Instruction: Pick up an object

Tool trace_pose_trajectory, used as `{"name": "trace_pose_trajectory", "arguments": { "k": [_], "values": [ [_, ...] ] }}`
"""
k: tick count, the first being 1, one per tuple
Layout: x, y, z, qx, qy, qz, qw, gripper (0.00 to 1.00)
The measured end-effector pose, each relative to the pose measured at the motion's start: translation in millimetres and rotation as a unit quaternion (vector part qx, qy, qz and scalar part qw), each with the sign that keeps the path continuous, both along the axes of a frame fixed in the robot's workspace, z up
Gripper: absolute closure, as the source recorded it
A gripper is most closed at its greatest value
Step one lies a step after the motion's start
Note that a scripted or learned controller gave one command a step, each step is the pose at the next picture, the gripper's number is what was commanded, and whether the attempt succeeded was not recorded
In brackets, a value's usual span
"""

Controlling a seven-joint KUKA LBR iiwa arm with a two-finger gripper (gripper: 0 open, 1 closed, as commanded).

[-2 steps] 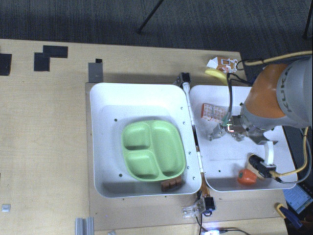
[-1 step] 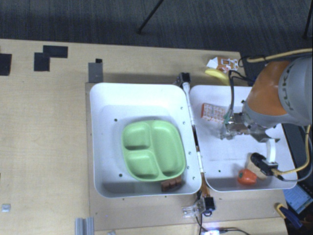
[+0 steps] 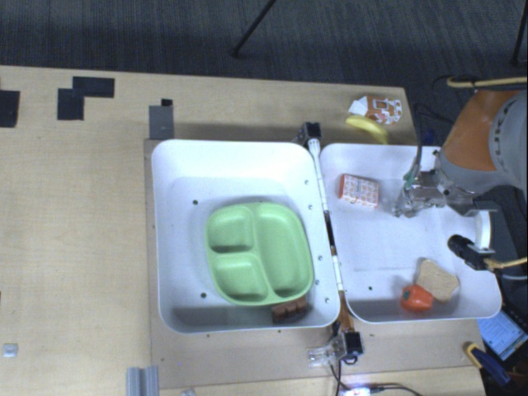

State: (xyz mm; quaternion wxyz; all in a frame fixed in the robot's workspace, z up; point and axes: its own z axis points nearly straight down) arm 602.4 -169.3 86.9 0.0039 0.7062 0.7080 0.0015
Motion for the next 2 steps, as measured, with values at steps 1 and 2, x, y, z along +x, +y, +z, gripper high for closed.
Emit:
{"name": "trace_pose_trajectory", "arguments": {
  "k": [1, 2],
  "values": [
    [68.0, 28.3, 114.4, 0.0011, 0.0, 0.002, 1.0, 1.0],
    [-46.5, 119.0, 159.6, 0.0021, 0.002, 0.002, 1.0, 1.0]
  ]
}}
